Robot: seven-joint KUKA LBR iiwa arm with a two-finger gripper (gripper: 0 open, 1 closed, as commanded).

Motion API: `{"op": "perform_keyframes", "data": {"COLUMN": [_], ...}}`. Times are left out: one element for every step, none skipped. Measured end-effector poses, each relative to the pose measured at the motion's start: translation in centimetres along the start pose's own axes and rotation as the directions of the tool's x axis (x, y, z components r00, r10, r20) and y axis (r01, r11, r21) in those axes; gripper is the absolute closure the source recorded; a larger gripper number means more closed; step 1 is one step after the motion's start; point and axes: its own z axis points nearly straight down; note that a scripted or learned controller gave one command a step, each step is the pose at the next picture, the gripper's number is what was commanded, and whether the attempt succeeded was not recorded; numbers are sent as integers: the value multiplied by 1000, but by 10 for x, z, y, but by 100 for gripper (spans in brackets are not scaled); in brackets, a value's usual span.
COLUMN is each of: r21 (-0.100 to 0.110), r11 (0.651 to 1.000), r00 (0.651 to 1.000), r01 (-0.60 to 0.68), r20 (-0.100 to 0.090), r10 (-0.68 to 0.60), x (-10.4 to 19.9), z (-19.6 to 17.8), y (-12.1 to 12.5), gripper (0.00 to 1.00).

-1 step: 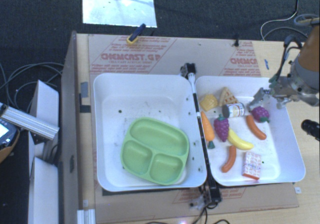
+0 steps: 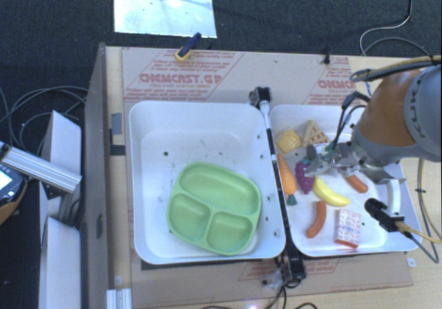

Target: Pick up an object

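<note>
A camera looks down at a slant on a tabletop (image 2: pixel 207 69) covered by a brown sheet printed with red lettering. Two shallow white bins sit side by side on it.

The left bin (image 2: pixel 152 128) holds a pale green divided plate (image 2: pixel 214 207) with three compartments, lying toward the bin's near right corner.

The right bin (image 2: pixel 394 235) holds a scatter of toy foods. Near its far left corner lie a yellow lumpy piece (image 2: pixel 289 140) and, just beside it, a tan wedge with holes like a cracker or cheese (image 2: pixel 314 133). Along the left wall lies an orange carrot (image 2: pixel 284 175) with a dark green tip. Next to the carrot is a purple grape cluster (image 2: pixel 304 178). A yellow banana (image 2: pixel 330 193) lies near the middle of the bin, with a small orange-red sausage piece (image 2: pixel 357 183) just to its right. Closer to the near edge are a longer red-orange sausage (image 2: pixel 315 219) and a white and red wrapped packet (image 2: pixel 348 227).

The grey arm with its orange band (image 2: pixel 383 117) reaches in from the right over the right bin. Its tool (image 2: pixel 324 157) hangs low above the toys, just beyond the grapes and banana. It is not possible to tell whether the tool is open or closed, and no object can be seen gripped in it.
</note>
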Motion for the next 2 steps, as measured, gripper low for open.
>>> {"op": "perform_keyframes", "data": {"r21": [12,24], "r11": [1000,1000], "r00": [1000,1000], "r01": [2,3], "r20": [-3,-8], "r10": [-2,-3], "x": [1,9], "z": [12,-1], "y": [30,-18], "gripper": [0,0]}}
